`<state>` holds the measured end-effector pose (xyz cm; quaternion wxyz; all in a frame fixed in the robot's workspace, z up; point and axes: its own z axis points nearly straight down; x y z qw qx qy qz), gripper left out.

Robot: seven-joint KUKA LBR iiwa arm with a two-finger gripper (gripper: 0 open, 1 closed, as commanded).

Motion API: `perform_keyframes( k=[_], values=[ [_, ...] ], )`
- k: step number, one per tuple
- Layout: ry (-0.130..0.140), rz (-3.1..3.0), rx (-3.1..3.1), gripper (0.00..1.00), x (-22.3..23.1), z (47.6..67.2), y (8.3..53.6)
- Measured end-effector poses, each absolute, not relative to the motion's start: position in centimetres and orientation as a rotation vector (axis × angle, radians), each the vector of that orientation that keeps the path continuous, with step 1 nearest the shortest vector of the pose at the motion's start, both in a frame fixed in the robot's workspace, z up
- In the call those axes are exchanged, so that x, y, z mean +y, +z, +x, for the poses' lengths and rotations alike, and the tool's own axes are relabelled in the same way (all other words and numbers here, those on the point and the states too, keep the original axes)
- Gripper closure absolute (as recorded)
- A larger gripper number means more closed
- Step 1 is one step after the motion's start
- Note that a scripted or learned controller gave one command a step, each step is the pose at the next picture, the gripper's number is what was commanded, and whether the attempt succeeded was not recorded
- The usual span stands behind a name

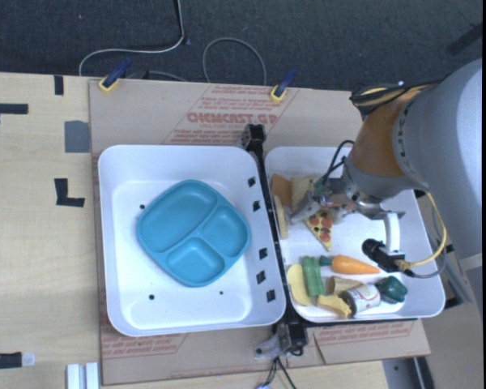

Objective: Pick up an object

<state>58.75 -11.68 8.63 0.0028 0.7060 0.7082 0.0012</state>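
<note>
Reaching in from the right, the grey arm (437,136) with its orange band bends down over the right-hand bin (425,298), and the gripper (322,203) sits low among the toy food in that bin's upper left part. Whether it is open or closed, or has hold of anything, cannot be told from this angle, since the wrist and its cables cover the tips.

Just below the gripper lies a pizza slice (319,228) with red dots, and just to its left are tan bread-like pieces (280,191) against the bin's left wall. Further down the bin lie an orange carrot (355,265), a green vegetable (311,276) beside it, a yellow piece (296,284) at the lower left, a small bottle (362,298) with a red label, and a dark green item (394,288) near the lower right.

Beside it, the left-hand bin (117,177) holds a blue divided plate (193,232) near its middle. Both bins rest on a cardboard sheet (219,112) clipped to the wooden surface (32,241).
</note>
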Motion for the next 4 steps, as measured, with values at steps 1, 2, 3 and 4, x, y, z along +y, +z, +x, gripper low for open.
perform_keyframes(
  k=[1,2,3,4],
  values=[
    [0.004,2.216,2.215,0.00,-10.3,54.5,8.7],
    [0.002,2.217,2.215,1.00,-10.4,54.6,9.7],
    [0.002,2.218,2.215,0.00,-10.4,54.6,9.6],
    [0.000,2.220,2.222,0.00,-10.7,58.7,8.5]
  ],
)
